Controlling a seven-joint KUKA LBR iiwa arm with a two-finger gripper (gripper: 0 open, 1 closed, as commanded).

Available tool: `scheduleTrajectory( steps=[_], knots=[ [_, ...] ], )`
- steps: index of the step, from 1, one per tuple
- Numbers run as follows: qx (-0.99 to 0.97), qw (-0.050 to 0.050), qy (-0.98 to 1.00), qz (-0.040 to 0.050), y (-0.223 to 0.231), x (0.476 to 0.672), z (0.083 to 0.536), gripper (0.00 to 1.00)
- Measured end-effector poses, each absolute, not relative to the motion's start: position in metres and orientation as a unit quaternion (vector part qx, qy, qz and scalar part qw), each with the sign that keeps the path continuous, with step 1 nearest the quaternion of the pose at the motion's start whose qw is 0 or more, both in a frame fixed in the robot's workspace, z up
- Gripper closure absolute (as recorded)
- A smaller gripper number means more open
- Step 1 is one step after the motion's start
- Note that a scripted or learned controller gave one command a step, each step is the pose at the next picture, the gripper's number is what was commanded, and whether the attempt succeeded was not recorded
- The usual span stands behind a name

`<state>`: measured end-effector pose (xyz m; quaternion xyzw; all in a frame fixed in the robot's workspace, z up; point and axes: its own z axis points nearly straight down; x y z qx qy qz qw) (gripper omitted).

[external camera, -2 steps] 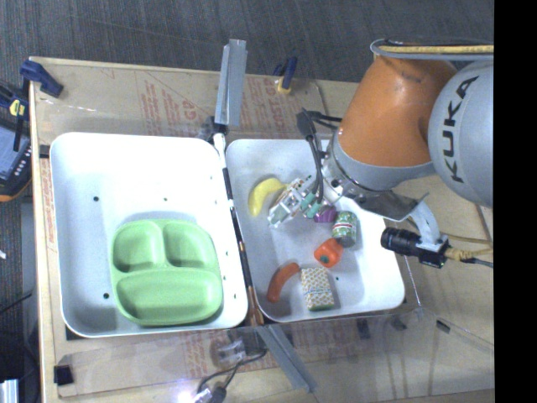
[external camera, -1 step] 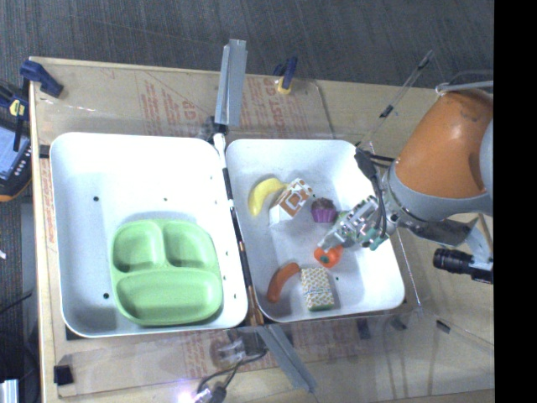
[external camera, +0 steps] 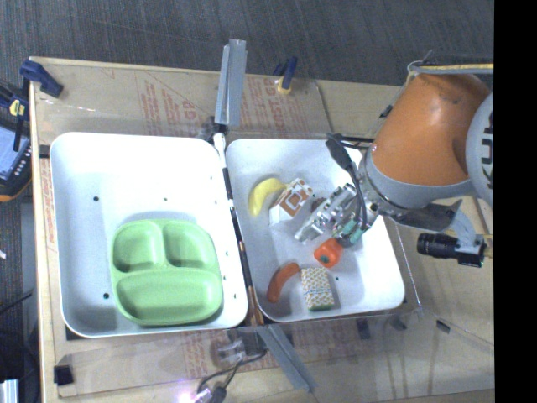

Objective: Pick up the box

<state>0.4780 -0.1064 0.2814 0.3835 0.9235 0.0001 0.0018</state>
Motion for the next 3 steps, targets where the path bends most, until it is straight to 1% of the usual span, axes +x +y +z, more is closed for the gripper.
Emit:
scheduleTrajectory(
  steps=[2, 3],
  knots=[
    [0.38, 0.004, 0.925, -0.0002, -0.107, 0.48, 0.303, 1.0],
    [0.167, 0.0, 0.986, -0.0004, -0.138, 0.508, 0.266, 1.0]
  ],
)
